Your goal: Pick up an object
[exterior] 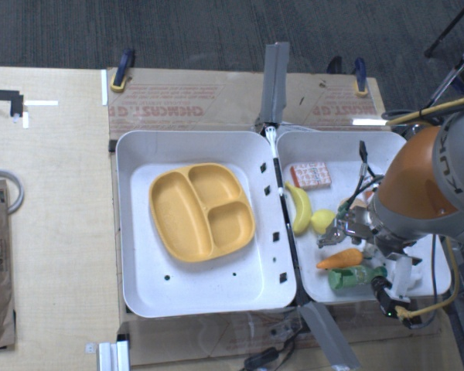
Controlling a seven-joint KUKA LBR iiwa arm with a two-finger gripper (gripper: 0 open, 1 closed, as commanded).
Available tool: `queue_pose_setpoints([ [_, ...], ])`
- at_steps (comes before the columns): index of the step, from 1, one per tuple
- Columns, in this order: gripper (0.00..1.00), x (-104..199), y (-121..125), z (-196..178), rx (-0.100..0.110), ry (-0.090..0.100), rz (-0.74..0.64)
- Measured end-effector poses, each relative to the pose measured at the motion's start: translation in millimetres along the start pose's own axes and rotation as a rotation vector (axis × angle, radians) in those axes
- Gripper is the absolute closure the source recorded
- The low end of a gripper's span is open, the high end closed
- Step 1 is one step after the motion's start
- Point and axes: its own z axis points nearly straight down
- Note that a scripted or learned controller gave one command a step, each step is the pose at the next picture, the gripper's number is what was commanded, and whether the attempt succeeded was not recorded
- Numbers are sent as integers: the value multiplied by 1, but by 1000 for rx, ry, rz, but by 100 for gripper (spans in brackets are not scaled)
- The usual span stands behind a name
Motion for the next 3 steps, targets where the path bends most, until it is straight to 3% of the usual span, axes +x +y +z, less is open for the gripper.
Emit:
queue_pose_setpoints([
  [1, 0, -1, 6, -103, 8, -4, 21],
  [2, 0, -3, 1, 2, 0, 1, -33],
  [3, 0, 1, 24, 13, 7, -2, -302],
])
